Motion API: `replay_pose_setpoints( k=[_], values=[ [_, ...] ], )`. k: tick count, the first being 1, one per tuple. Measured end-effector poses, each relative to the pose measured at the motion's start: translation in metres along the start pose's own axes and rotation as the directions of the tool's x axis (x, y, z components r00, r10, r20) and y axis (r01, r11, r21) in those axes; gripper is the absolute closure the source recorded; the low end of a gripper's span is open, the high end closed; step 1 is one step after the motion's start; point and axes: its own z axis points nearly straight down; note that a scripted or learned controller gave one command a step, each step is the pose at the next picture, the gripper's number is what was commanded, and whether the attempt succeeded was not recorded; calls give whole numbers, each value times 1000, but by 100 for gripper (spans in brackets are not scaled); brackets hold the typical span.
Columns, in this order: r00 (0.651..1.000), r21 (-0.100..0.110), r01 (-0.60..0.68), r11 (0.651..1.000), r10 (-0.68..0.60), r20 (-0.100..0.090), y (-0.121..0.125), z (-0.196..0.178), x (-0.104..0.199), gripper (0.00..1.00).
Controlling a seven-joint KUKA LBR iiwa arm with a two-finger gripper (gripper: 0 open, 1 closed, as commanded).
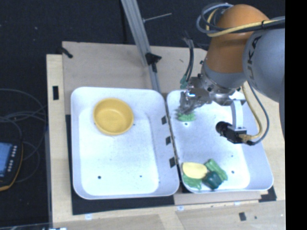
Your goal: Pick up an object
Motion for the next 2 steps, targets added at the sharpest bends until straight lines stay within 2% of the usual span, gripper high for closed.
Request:
replay_pose_setpoints(
  k=[2],
  values=[
    [1000,1,-1,1000,1,0,22,34,91,100]
  ],
)
